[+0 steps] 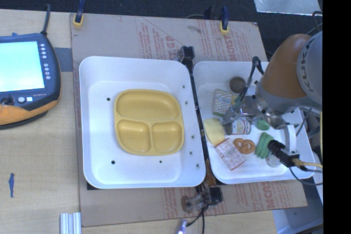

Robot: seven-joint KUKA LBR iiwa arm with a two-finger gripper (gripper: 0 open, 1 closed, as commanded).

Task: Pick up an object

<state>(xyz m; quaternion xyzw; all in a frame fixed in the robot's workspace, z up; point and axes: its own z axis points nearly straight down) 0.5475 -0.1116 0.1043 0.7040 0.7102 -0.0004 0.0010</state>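
My gripper (235, 115) is low inside the right bin (204, 76), reaching in from the right under the grey arm with its orange band. It hangs among several small things. A blue-and-white patterned packet (221, 100) lies just to its upper left and a pale yellow wedge (213, 130) to its lower left. A small silvery jar (241, 127) sits right beneath it. Nearby lie a brown pretzel (244, 146), a red-and-white card packet (230, 154), a green toy (264, 143) and a grey round piece (237, 84). Nothing is visibly lifted.
The left bin (93, 145) holds a yellow divided plate (148, 120). A tablet-like pendant (24, 76) rests on the bench at the far left. Clamps (224, 18) pin the cardboard sheet at the back edge. The arm's body covers the right bin's far right part.
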